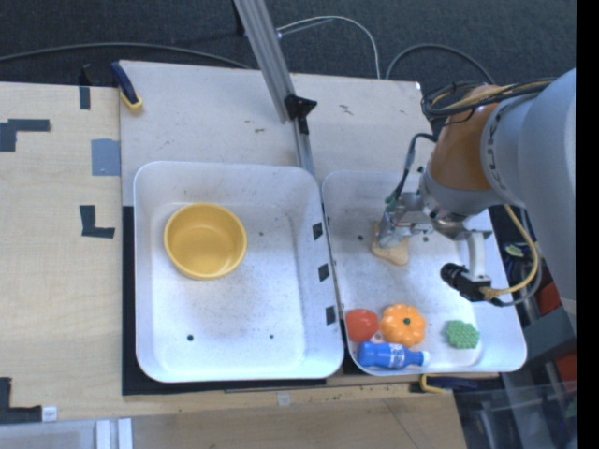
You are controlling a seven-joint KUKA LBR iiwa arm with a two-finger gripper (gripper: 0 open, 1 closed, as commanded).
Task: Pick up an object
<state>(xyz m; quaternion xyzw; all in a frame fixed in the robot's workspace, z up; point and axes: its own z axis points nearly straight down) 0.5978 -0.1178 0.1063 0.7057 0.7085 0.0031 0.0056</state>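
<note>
I'm looking down on a pale bench carrying two white bins. The left bin is holding a yellow bowl toward nine o'clock. In the right bin, the gripper is sitting right over a tan object. Whether it is grasping, I cannot tell. A red ball, orange pumpkin, green piece and blue bottle are lying at six o'clock.

The gripper sits low in the right bin, right at a tan object. A yellow bowl rests in the left bin.
</note>
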